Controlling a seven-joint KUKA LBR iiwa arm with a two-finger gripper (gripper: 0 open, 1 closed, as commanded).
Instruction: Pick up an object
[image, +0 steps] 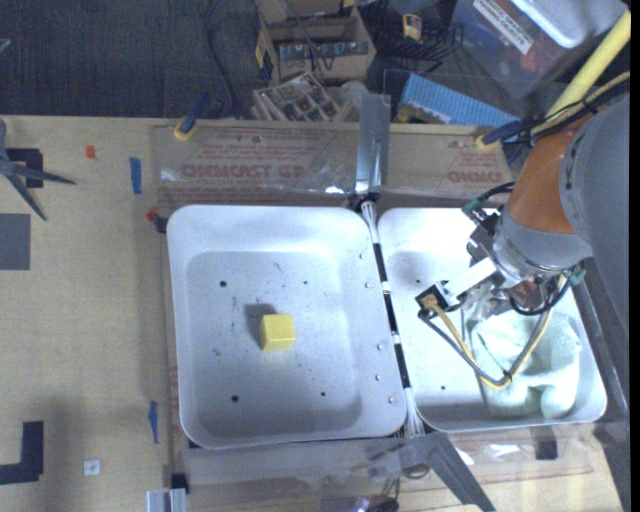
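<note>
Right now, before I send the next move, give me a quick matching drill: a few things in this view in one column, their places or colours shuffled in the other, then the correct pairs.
Column 1:
1. yellow block
2. tool
3. orange band
4. blue clamp

Column 2:
A. over the right bin
B. on the arm above the wrist
C. on the floor of the left bin
D. at the bench's far edge, behind the left bin

Pairs: 1-C, 2-A, 3-B, 4-D
</note>
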